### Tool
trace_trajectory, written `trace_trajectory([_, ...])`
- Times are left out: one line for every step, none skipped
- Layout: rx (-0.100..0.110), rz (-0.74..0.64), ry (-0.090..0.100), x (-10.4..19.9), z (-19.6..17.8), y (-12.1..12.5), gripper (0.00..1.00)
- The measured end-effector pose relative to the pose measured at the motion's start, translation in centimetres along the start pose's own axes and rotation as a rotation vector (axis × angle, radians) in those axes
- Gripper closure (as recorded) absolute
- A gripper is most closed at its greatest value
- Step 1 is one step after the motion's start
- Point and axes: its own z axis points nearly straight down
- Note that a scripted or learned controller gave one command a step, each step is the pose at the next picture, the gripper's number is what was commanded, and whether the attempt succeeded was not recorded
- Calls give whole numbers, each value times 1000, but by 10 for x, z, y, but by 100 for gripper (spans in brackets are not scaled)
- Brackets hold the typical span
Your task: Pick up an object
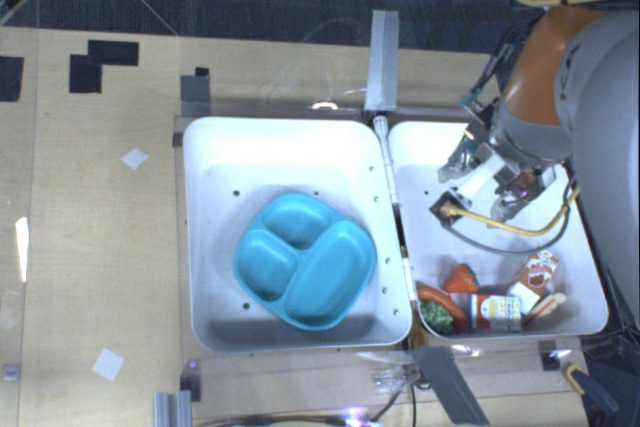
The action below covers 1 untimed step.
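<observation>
arm bent over right bin (596, 310), hand (487, 177) raised

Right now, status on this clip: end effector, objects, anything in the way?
End effector above right white bin, nothing seen between fingers. Small toy items clustered at that bin's near edge, untouched. Blue divided plastic plate in left bin. Yellow cable dangling beneath wrist.

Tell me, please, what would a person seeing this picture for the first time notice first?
The big blue divided plate catches the eye first, lying in the left bin. Next comes the grey arm with its orange band, reaching in from the right, its gripper over the upper part of the right bin. A small cluster of colourful objects sits at the right bin's near edge.
</observation>
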Motion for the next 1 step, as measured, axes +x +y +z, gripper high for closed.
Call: trace_trajectory([0, 20, 2, 56, 2, -24, 0])
